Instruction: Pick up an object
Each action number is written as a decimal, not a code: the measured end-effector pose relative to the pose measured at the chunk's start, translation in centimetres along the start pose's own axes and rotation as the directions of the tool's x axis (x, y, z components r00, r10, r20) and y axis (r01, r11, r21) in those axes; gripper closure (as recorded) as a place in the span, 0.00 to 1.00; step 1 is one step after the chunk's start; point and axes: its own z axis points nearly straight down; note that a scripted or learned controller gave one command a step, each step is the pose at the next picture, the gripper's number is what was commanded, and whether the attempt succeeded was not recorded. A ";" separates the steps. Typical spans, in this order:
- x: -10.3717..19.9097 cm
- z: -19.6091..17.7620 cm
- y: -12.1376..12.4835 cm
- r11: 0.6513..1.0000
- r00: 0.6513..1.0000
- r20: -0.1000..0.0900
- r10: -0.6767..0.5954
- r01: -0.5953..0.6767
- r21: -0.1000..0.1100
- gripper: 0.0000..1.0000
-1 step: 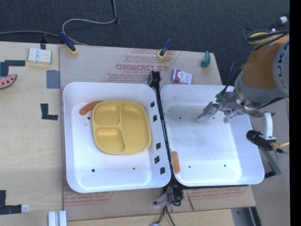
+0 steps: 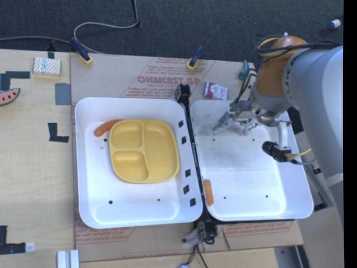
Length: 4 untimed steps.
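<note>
In the left bin (image 2: 89,166) lies a yellow divided plate (image 2: 144,151), with an orange sausage (image 2: 104,128) poking out at its upper left edge. A small orange piece (image 2: 208,192) rests against the left wall of the right bin (image 2: 262,205), near the front. My gripper (image 2: 231,128) hangs low over the back of the right bin, under the orange wrist band (image 2: 274,71). Its fingers (image 2: 217,128) are spread open with nothing between them. The orange piece is well in front of the gripper, toward the near left.
A red and white packet (image 2: 215,90) lies on the cardboard just behind the right bin. Clamps (image 2: 195,59) grip the cardboard's back edge. A black fitting with a yellow cable (image 2: 280,152) hangs off the arm over the right bin's right side.
</note>
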 end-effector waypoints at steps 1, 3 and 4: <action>0.1 -1.0 0.1 1.000 1.000 0.000 -0.002 0.002 -0.001 1.00; 3.7 1.4 0.9 1.000 1.000 0.002 -0.001 0.001 -0.003 0.00; 3.7 0.3 1.0 1.000 1.000 0.003 -0.002 0.002 -0.005 1.00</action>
